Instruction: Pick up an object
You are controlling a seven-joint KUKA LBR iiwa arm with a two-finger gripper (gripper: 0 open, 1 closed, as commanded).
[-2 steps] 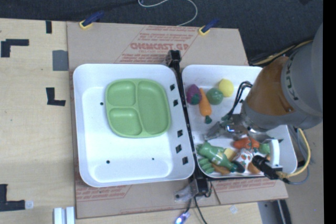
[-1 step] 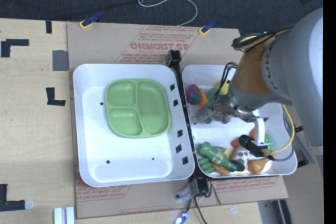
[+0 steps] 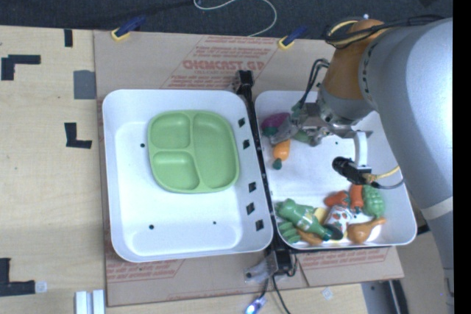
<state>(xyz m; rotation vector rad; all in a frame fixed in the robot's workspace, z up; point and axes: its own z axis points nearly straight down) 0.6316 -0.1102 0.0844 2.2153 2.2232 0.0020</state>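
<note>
Closest thing to the claw [image 3: 288, 130] is a little orange toy [image 3: 281, 151], maybe a carrot or pepper, lying in the right bin [image 3: 390, 158] just beside the divider [image 3: 254, 151] between the two bins. A purple toy [image 3: 275, 120] sits right behind it, away from the camera.

My guess: hollow plastic play food, light, stiff, and smooth enough to squirt out of a bad pinch. I'd grab it across the narrow middle, not the tapered end.

Can't tell how the claw stands; that end of the arm is a dark blur.

More toys are piled at the near edge of that bin: green ones [image 3: 296, 214], an orange one [image 3: 360, 232].
</note>
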